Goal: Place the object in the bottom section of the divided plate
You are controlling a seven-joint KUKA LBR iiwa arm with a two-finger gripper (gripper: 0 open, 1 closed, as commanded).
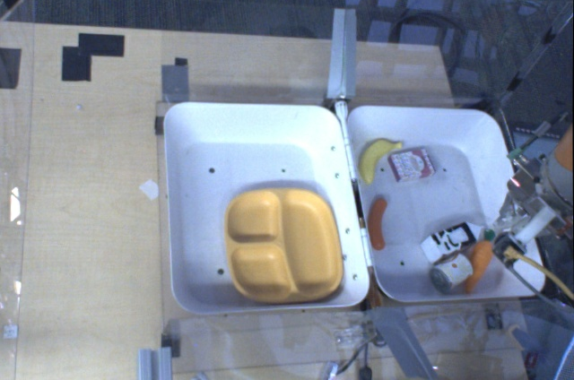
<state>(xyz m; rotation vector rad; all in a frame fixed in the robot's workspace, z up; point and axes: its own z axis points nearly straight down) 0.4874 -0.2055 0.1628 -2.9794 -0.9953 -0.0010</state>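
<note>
The main risk is a poor grasp in the crowded lower right corner of the right white bin [484, 132]. There, the small orange carrot-shaped toy [480, 263] lies tilted, touching a grey and white can-like cylinder [447, 272], with a black and white printed packet [448, 239] just beside them. A descent aimed at any one of them could nudge the neighbours, pinch two at once, or push the target against the bin's wall, where it would slip free. Which object is the intended one cannot be told. The other candidates, a yellow banana toy [378, 157], a red and white flat packet [412, 164] and a slim red-orange sausage-like piece [378, 221], lie apart in clearer space. A second risk is at delivery: the yellow moulded divided plate [283, 243] sits in the left white bin [206, 136], and its bottom section is small, so a loose release could land in a neighbouring compartment or on a ridge.

The grey arm enters from the right edge, its gripper [520, 221] low over the right bin's right rim, near the carrot. Whether it is spread, pressed together or pinching anything cannot be told
</note>
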